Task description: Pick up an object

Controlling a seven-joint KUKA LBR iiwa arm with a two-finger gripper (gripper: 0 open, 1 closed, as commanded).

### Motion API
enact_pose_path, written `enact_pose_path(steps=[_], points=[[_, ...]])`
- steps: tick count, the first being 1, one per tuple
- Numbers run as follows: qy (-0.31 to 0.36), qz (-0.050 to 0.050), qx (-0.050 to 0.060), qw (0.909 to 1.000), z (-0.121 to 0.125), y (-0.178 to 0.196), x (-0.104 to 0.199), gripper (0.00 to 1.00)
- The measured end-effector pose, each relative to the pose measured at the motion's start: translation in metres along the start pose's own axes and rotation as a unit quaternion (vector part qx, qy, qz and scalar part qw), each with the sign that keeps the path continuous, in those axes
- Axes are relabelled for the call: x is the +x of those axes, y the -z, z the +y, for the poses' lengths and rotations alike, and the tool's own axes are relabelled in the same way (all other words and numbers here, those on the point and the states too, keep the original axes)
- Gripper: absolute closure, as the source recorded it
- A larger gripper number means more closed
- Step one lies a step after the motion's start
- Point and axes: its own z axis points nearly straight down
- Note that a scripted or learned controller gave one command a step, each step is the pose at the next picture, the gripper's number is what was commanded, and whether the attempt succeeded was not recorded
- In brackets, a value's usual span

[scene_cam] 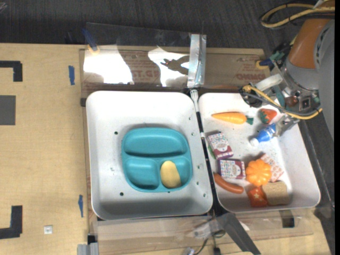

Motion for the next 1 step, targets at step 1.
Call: enact_pose_path(steps=[1], points=[[-0.020,-0.001,0.000,0.9998,0.0141,-0.0398,0.0497,0.00]])
